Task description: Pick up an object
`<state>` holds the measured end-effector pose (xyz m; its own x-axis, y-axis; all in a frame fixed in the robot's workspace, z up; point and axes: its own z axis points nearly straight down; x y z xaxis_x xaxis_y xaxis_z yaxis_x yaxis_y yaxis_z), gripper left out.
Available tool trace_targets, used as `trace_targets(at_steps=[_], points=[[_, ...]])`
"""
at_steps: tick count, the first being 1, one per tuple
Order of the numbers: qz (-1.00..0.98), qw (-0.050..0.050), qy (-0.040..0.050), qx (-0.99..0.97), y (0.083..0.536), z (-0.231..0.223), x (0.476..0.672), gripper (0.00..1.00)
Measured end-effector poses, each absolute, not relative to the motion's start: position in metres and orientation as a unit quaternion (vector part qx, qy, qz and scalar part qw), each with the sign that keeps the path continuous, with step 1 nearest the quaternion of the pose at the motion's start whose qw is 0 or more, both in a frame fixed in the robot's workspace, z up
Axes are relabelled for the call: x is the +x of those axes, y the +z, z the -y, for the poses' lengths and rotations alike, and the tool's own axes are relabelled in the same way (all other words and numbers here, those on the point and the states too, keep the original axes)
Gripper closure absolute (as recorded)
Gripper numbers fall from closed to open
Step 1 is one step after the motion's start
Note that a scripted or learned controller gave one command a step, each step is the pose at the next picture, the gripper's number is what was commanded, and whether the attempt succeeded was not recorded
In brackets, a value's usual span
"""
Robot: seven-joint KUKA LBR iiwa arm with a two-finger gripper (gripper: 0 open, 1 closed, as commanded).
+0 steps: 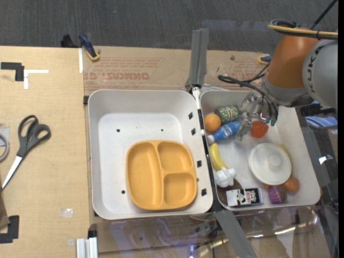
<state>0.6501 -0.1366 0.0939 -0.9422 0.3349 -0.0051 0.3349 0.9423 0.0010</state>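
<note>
One blue bottle just beside hand

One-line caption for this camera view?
Gripper hovers above a blue bottle in the cluttered right bin; yellow tray fills the left.

Reaches in from the upper right as a thick grey arm segment, rounded and bearing dark lettering on its side. Carries a broad orange band just above the wrist, with thin black cables looping off to the left of that band and another running along the top of it. Narrows below the band into a metal wrist, angled down and toward the left. Ends in a two-finger metal gripper, pointing downward at a slant, low over the upper part of the right-hand bin. Leaves finger spacing unreadable at this angle.
</note>
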Motion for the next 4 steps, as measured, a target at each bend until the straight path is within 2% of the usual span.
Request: trace_targets(at_steps=[1, 3, 4], points=[[-0.971, 0.011, -0.0084, 0.241, 0.098, 0.109, 0.625, 0.00], [-0.928, 0.000, -0.0005, 0.373, 0.091, 0.120, 0.602, 0.00], [-0.897, -0.009, -0.0072, 0.441, 0.092, 0.101, 0.649, 0.00]])
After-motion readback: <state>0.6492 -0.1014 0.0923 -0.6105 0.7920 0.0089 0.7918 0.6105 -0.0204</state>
